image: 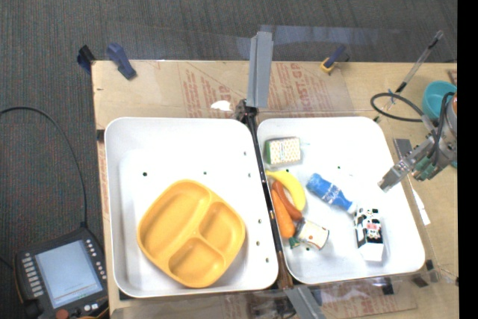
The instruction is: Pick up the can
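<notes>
In the right bin (351,132) a small white can (314,235) with a green and red end lies on its side near the front, just right of the carrot (282,211). My gripper (390,181) hangs over the right rim of that bin, well to the right of the can and further back. It is slanted down to the left, and nothing shows at its tip.
The right bin also holds a blue bottle (328,192), a banana (293,189), a sponge (284,152) and a black-and-white carton (369,232). A yellow divided plate (193,232) lies in the left bin (127,153). Cables and a teal object (439,97) sit at the right.
</notes>
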`<state>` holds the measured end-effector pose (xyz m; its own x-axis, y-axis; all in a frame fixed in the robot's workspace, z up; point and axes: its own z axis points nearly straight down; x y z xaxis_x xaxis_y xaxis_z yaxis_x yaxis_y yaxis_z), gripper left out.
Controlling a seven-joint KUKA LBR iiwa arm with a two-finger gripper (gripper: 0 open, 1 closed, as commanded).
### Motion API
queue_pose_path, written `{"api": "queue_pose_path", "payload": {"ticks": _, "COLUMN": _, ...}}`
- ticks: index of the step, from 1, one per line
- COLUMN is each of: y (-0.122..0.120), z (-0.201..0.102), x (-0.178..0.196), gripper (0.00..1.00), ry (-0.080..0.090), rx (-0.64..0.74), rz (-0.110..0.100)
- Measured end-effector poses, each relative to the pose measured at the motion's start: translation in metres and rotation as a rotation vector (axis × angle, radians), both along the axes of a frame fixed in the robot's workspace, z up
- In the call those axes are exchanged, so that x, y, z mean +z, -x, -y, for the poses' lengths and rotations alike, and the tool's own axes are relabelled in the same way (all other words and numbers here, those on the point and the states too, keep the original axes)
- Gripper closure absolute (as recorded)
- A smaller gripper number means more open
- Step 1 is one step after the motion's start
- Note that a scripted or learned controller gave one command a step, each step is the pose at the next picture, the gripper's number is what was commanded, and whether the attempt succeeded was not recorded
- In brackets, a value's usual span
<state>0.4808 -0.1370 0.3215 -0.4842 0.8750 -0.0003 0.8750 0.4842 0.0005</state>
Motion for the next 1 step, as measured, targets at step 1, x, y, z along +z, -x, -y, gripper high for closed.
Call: {"api": "queue_pose_path", "payload": {"ticks": 1, "y": -0.0158, "z": 0.0277, "x": -0.0026, "gripper": 1.0, "ry": 0.0, "rx": 0.175, "rz": 0.0}}
